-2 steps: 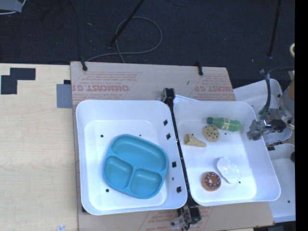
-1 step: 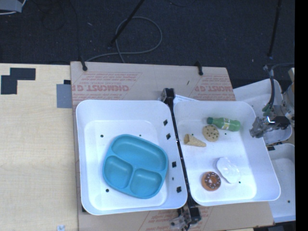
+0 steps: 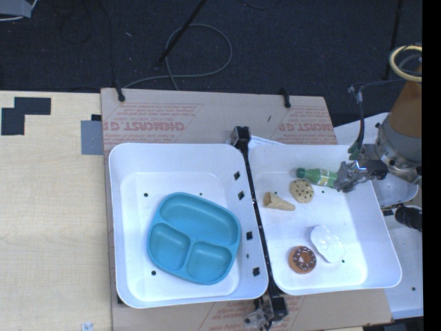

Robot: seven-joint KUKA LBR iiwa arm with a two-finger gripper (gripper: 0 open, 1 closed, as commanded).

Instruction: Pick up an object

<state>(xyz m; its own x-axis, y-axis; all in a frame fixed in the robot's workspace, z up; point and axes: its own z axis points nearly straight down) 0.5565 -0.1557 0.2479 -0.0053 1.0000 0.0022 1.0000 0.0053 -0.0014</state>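
The gripper (image 3: 346, 180) sits low at the far right side of the right bin (image 3: 386, 281), right at the end of the green bottle (image 3: 318, 176). Can't tell whether the jaws are open or closed; they are small and dark against the bin wall, and the bottle doesn't visibly sit between them.

Risks, judged from this pose:
- The bottle lies on its side, so it's likely round and slick. A pinch near its end could squirt it out or roll it toward the cookie (image 3: 301, 191) just beside it.
- The gripper is close to the bin's right wall, so a descent could clip the wall or push the bottle instead of closing around it.
- The cookie touches or nearly touches the bottle, so a wide approach may nudge both.

The likely target is the bottle: green, pale at one end, small, lying flat at the far side of the right bin.

Other candidates in the same bin:
- a tan wedge (image 3: 278, 202) near the divider
- a white lump (image 3: 326, 243)
- a sprinkled donut (image 3: 302, 259) near the front

The left bin (image 3: 124, 185) holds a blue divided tray (image 3: 193, 238), well apart from the gripper.
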